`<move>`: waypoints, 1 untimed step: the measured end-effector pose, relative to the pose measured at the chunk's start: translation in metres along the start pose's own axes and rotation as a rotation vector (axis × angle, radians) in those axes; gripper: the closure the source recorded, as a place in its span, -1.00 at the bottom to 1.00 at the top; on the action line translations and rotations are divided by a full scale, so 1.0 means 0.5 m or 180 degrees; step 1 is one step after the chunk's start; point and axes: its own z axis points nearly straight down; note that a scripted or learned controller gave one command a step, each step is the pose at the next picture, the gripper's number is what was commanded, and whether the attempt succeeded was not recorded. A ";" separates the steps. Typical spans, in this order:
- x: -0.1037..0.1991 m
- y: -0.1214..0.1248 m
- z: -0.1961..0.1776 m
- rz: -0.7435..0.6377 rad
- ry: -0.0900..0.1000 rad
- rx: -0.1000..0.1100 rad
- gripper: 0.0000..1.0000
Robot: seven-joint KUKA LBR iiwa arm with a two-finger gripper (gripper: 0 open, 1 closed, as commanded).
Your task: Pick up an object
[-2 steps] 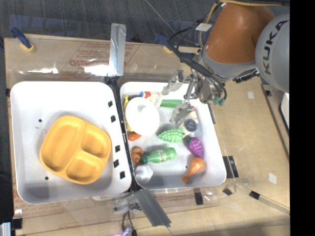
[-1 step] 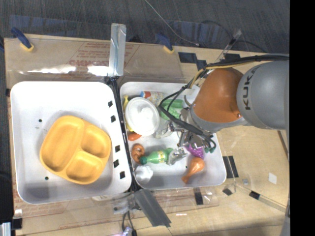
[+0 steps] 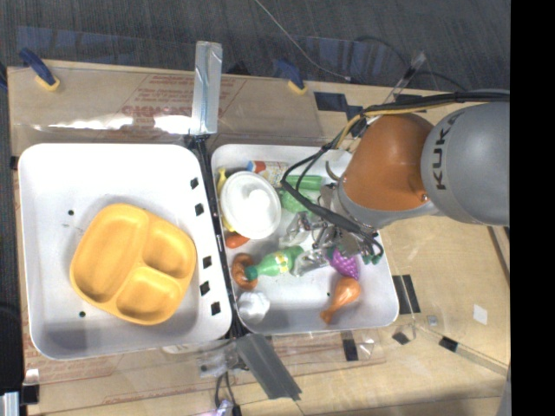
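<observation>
Purple toy (image 3: 345, 263) lies beneath the fingers (image 3: 325, 243), grip indiscernible; "KUKA" lettering (image 3: 436, 159) marks the arm (image 3: 464, 167).

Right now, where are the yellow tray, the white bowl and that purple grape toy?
Yellow tray (image 3: 132, 262): camera view, on the ridge between its compartments.
White bowl (image 3: 251, 204): camera view, on the middle of its inside.
Purple grape toy (image 3: 345, 263): camera view, on the middle of the bunch.
</observation>
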 end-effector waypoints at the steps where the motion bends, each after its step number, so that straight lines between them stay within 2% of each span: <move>1: -0.001 -0.012 -0.401 0.0125 -0.0027 0.0021 1.00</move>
